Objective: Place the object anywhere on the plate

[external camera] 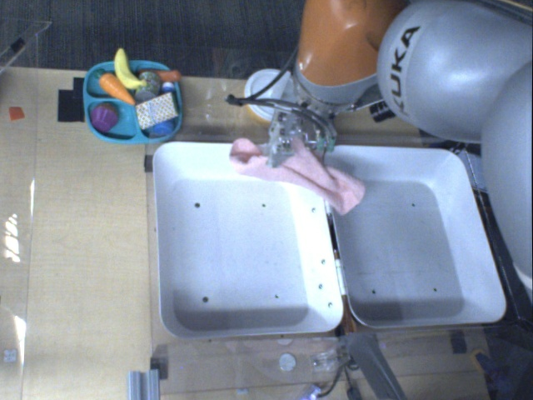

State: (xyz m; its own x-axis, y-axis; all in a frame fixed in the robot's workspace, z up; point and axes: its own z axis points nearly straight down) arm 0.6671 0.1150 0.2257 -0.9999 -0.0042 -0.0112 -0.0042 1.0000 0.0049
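- You have two bins: the left bin [241,248] has wide bare floor, and the right bin [416,240] does too.
- The pink cloth [304,173] lies over the back rim of the left bin, so it may snag or slip.
- The gripper [287,144] sits at the cloth's top; you cannot tell if its fingers pinch it.
- The plate [262,86] waits just behind the left bin, close to that rim.

A pale pink cloth [300,172] is lying across two white bins [241,315], [466,307]. On the tan wooden bench [75,248], a blue divided tray [98,132] is showing a yellow banana [125,70], an orange carrot [115,87] and a purple piece [104,117]. The grey arm [466,65] is wearing an orange band [340,27].
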